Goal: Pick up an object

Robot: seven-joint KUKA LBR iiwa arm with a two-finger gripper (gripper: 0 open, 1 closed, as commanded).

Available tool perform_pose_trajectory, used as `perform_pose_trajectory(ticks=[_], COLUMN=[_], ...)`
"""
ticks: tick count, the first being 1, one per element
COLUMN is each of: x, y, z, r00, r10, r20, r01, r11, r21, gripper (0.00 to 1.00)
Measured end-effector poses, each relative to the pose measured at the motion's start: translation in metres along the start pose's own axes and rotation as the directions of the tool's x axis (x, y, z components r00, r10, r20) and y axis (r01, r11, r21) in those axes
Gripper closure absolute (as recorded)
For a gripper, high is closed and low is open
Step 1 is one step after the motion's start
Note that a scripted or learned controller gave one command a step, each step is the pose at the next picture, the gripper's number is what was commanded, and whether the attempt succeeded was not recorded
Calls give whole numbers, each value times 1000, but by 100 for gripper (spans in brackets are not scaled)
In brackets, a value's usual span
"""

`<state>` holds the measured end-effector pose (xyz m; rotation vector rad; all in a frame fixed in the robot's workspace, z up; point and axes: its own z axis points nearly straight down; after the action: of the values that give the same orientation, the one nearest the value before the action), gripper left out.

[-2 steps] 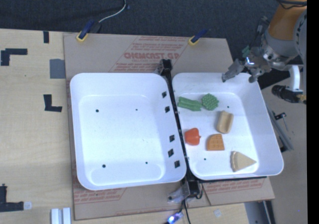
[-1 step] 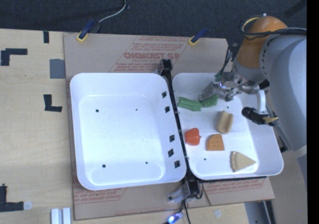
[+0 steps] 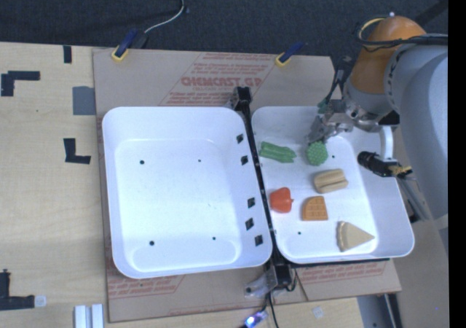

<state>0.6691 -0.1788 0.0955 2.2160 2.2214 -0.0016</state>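
The right bin holds several toy foods: a green pod, a round knobbly green piece, a tan bread roll, a red pepper, an orange waffle-like square and a tan wedge. My gripper hangs over the far part of that bin, right above the knobbly green piece and seemingly touching its top. The fingers point down and left. I cannot make out whether anything sits between them.
The left bin stands beside the right one, joined by a black clip strip. Both rest on a cardboard sheet. My arm's grey body and orange band fill the right side. A cable trails at the back.
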Motion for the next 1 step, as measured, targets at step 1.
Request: perform_pose_trajectory(ticks=[1], x=[0], y=[0], z=[-10], r00=[1000], r10=[0], r20=[1], r01=[0], r11=[1000], r21=[1], gripper=[100])
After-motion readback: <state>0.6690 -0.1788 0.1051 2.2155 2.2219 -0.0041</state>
